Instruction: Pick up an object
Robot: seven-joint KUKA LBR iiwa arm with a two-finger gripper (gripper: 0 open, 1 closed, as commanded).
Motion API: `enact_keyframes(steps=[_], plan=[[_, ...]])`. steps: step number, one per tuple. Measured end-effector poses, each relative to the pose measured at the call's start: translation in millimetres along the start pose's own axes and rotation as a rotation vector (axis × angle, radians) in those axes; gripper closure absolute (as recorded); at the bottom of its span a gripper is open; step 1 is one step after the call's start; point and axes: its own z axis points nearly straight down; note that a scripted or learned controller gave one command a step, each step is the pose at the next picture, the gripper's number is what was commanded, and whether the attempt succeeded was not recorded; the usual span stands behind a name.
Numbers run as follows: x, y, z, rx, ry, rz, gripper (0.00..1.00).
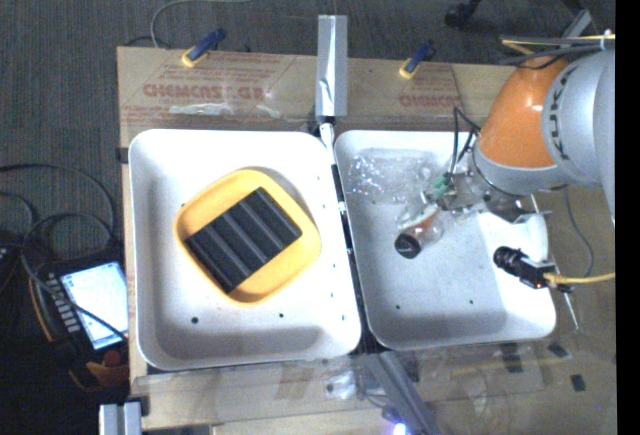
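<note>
Hung low over the right bin (520, 318), gripper (432, 211) beside a crumpled clear bag (385, 173), presumably for a pick. Grip state impossible to tell. Yellow object with black slats (248, 235) parked apart in the left bin (160, 323).

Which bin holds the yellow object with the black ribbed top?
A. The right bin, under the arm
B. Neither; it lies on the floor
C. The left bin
C: the yellow object lies in the left bin, while the arm reaches over the right bin.
</note>
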Motion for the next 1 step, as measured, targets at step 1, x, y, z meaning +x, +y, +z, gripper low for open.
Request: enact_keyframes(steps=[1], plan=[[-2.7, -0.3, 2.5, -0.006, -0.003, -0.095, 0.00]])
